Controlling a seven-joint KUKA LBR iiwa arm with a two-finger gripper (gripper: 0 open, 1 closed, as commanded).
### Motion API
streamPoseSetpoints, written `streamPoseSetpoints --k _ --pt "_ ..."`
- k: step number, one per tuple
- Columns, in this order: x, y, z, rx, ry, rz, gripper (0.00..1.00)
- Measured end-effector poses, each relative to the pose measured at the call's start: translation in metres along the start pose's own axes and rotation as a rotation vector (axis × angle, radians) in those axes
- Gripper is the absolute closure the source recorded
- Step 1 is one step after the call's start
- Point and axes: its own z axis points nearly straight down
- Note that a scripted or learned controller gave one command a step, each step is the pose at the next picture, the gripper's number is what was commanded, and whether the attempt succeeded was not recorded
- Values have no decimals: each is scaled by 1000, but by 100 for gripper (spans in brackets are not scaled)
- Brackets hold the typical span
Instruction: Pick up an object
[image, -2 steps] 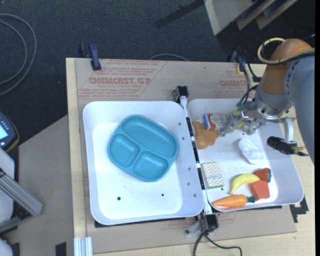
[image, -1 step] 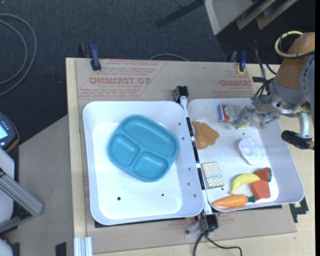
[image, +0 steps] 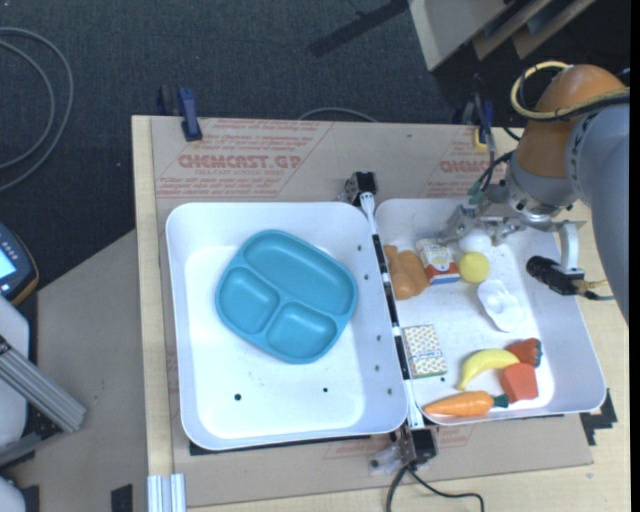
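Gripper (image: 478, 226) on the grey arm w/ orange band sits low over the back of the right white bin (image: 575, 350); can't tell if it's released or clenched, nothing seen in its grasp. Just below it: small yellow ball (image: 474, 266), touching a white-and-red packet (image: 437, 258), next to a tan bread-like roll (image: 406, 273). Further fwd: white plastic piece (image: 497, 301), patterned card (image: 424, 350), yellow banana (image: 485, 365), red block (image: 520, 382), orange carrot (image: 459, 405). Left white bin (image: 200, 400) holds a blue divided plastic plate (image: 287, 294).
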Motion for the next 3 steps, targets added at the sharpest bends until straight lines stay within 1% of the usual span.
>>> streamPoseSetpoints --k 1,2,3 --pt "2 -35 -3 -5 0 5 0" --pt "2 -35 -11 -3 -1 2 100" --pt "2 -35 -11 -2 -1 3 0"
